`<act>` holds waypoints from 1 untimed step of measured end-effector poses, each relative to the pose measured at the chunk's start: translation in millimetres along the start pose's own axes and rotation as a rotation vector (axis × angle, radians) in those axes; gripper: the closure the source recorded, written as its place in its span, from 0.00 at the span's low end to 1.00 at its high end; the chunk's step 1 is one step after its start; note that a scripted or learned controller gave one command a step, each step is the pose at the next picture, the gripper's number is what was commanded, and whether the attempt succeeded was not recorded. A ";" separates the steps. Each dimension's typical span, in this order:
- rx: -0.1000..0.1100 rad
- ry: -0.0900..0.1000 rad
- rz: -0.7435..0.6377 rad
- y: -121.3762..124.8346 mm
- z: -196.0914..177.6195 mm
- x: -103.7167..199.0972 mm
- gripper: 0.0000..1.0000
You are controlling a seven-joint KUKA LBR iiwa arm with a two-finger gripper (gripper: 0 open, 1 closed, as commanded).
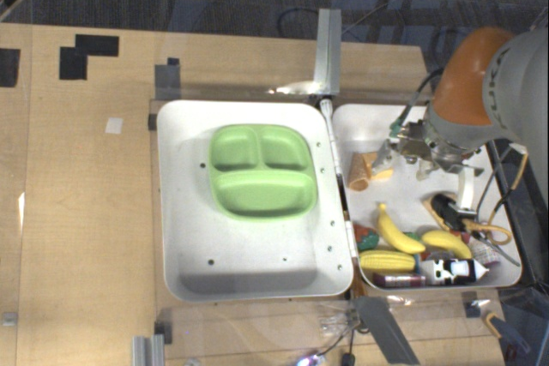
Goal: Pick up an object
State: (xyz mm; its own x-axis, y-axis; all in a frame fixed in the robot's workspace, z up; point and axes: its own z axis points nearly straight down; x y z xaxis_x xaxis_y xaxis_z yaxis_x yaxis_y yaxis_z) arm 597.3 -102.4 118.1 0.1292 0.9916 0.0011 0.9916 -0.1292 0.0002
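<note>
We cannot make out the gripper (410,152) fingers beneath the wrist; the arm (502,81) runs off the right edge, and the right bin's (360,123) far-side clutter perhaps hides more.

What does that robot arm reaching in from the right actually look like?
The arm is thick, rounded and grey, with a glossy orange band above the wrist. Below that sits a boxy metal claw of grey and silver parts. Thin dark cables loop beside it.
</note>
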 end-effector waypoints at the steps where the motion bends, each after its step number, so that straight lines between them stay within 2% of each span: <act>1: -0.003 0.001 0.054 -8.5 22.1 9.0 0.00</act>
State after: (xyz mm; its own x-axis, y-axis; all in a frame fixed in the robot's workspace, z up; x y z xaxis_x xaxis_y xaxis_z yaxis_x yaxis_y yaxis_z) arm 590.1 -92.4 96.0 0.1825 0.9832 0.0018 0.9832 -0.1825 0.0030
